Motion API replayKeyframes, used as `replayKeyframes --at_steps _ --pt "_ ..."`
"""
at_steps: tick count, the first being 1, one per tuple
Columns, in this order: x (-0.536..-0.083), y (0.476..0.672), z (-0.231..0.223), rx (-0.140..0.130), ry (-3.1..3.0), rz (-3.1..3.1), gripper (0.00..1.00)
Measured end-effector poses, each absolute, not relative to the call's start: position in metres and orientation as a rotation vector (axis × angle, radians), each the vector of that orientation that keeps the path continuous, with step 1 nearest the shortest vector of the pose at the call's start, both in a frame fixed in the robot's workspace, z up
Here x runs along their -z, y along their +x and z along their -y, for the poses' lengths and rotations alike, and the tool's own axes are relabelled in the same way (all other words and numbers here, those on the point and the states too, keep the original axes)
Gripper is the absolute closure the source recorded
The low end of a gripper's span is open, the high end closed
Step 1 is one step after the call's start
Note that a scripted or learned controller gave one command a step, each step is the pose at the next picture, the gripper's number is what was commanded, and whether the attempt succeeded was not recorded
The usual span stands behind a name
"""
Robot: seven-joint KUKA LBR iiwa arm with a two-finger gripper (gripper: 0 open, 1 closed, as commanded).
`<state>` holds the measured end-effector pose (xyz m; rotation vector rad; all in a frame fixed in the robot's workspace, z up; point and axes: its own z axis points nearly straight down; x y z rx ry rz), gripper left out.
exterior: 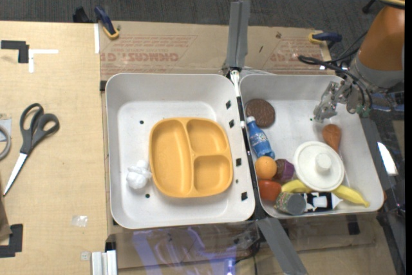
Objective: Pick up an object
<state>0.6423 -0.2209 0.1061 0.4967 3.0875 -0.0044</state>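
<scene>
The gripper hangs over the upper right part of the right bin, and I cannot tell if its fingers are apart or together, because they are small and blurred; nothing is seen between them. Just below the fingers lies a carrot, orange, smooth and tapered, not touched by them. A little further below stands a round white lid with a knob, glossy like plastic. To the left of the fingers rests a flat brown disc with a rough surface, and under it a blue bottle with a white cap. Further from the fingers, at the lower edge of this bin, lie an orange ball, a purple piece, a red tomato and a curved yellow banana. Far to the left, in the left bin, sits a yellow divided plate with three compartments, and beside it a crumpled white lump.
</scene>
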Motion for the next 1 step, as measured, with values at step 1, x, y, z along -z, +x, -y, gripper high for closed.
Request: replayKeyframes --at_steps 1 --pt "-0.106 0.6423 0.2207 0.004 0.497 -3.088 0.0"
